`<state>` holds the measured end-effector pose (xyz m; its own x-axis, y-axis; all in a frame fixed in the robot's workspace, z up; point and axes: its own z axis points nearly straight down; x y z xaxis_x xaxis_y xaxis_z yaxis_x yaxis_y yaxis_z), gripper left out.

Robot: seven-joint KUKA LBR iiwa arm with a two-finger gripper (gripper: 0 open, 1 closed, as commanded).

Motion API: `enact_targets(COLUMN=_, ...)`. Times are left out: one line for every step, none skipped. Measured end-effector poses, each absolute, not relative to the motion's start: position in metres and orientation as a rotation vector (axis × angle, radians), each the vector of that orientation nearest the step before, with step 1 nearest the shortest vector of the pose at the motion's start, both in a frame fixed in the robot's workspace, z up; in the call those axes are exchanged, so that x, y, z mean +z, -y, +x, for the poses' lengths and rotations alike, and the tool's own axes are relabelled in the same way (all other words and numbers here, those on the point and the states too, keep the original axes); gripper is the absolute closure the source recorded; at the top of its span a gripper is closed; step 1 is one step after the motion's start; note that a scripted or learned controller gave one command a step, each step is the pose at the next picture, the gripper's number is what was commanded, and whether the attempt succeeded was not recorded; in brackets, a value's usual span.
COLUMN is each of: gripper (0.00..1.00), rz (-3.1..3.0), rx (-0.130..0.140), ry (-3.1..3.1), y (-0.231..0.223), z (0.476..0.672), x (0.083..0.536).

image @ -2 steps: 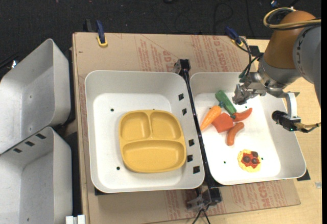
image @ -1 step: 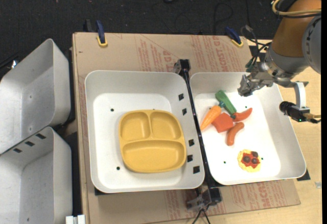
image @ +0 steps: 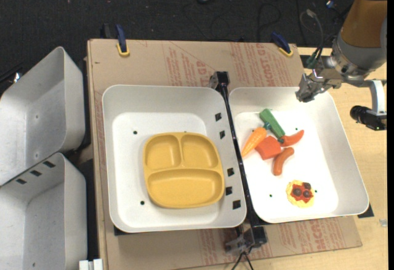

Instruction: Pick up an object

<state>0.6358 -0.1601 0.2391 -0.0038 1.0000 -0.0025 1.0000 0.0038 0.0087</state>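
Observation:
The right bin (image: 345,158) holds toy food: a green cucumber (image: 271,123), an orange carrot (image: 253,140), a red-orange block (image: 268,148), a red chili (image: 294,137), a sausage (image: 282,160) and a small yellow pizza (image: 301,193). My gripper (image: 306,93) hangs at the bin's far right corner, above and to the right of the cucumber, clear of all the food. Nothing shows between its fingertips.
A yellow divided plate (image: 183,169) lies in the left bin (image: 117,139). Black clips run along the seam (image: 231,146) between the bins. Two more white bins (image: 37,133) stand off the bench at the left. Cardboard (image: 184,59) lies under the bins.

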Motion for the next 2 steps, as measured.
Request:
enact_targets(gripper=1.00, rz=2.212, rx=0.006, ry=-2.220, y=0.160, z=0.637, x=0.288)
enact_targets(gripper=1.00, rz=2.216, rx=-0.002, ry=-2.230, y=0.108, z=0.620, x=0.268)
